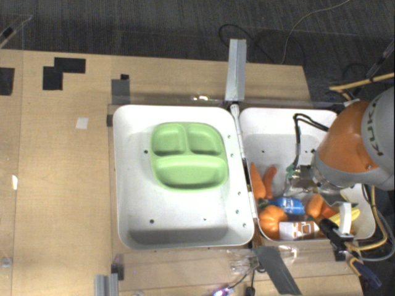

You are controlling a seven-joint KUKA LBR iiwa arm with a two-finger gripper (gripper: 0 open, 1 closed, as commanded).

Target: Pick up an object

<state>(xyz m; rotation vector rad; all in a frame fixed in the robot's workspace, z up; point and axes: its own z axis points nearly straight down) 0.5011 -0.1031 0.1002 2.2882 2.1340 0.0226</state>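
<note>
Hung low over the right bin [271,125] on the grey arm [355,147], the gripper [300,180]. Reached, probably, toward the clutter bunched at the near wall: glossy orange carrots [262,180], a blue bottle [290,205], a round pumpkin-like toy [271,217]. Left bin [129,165]: a moulded green divided tray [188,155] (smooth plastic).

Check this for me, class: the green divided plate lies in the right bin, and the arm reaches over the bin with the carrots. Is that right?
Not quite. The camera view shows the green divided plate in the left bin, not the right one. The rest holds: the arm reaches over the right bin with the carrots.
</note>
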